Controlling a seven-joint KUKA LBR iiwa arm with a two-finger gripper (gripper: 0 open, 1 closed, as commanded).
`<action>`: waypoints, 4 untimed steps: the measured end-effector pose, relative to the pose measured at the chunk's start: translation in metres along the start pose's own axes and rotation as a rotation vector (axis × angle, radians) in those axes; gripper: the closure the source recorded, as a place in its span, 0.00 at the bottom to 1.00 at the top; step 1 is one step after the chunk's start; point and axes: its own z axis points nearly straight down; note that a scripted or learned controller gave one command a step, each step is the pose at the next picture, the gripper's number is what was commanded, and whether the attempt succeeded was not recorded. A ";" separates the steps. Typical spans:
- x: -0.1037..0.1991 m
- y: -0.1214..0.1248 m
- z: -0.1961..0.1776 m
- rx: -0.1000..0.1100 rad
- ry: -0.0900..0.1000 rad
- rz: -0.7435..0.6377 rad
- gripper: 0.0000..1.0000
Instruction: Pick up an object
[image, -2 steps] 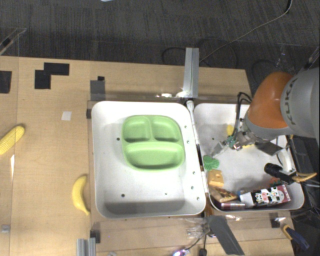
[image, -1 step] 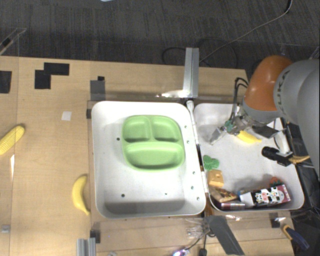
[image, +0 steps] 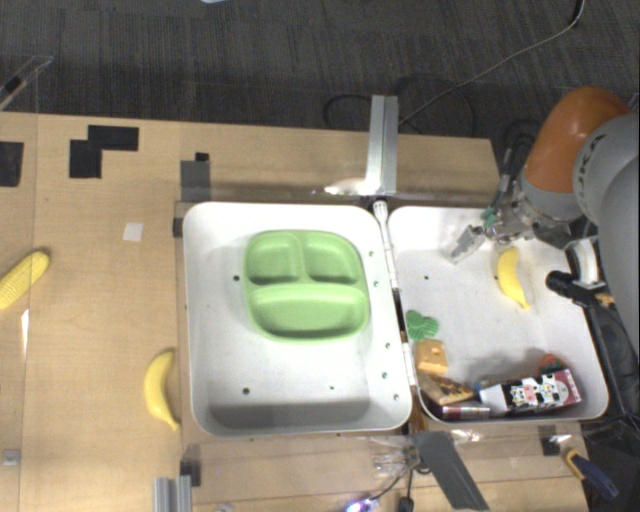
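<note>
two shallow white bins side by side on a pale wooden surface (image: 90, 330), viewed from above at a slant. left bin (image: 215, 400): a green divided plate (image: 303, 284) with three compartments, lying flat near the bin's middle. right bin (image: 470, 330): a small yellow banana (image: 511, 277) in the upper right part, lying roughly lengthwise down the view; a green clover-shaped piece (image: 421, 326) just beside the divider between the bins; below it a tan block-like item (image: 431, 357); along the lower rim a row of small packaged things, among them a dark box with red and white print (image: 540, 391), too small for finer reading. grey arm (image: 600, 170) with an orange band (image: 562, 135) reaching in from the right, wrist held over the upper part of the right bin. tool (image: 470, 240) pointing down and leftward, tip low over bare bin floor near the top rim, just left of the banana and apart from it. fingers (image: 462, 245) close together as a pale grey wedge; whether parted or closed, not resolvable at this scale; nothing seen between them. outside the bins, on the surface at left: a second banana (image: 160, 389) just beside the left bin's lower corner, and a yellow corn cob (image: 22, 279) at the far left edge. black square markers (image: 98, 150) on the surface near the upper left. dark carpet (image: 250, 50) beyond the surface, crossed by a thin cable (image: 520, 50).
</note>
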 end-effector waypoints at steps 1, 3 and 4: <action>-0.030 -0.033 -0.001 -0.003 -0.004 -0.043 0.00; -0.020 -0.070 -0.002 -0.006 -0.004 -0.058 0.00; 0.022 -0.093 -0.004 -0.008 -0.006 -0.214 0.00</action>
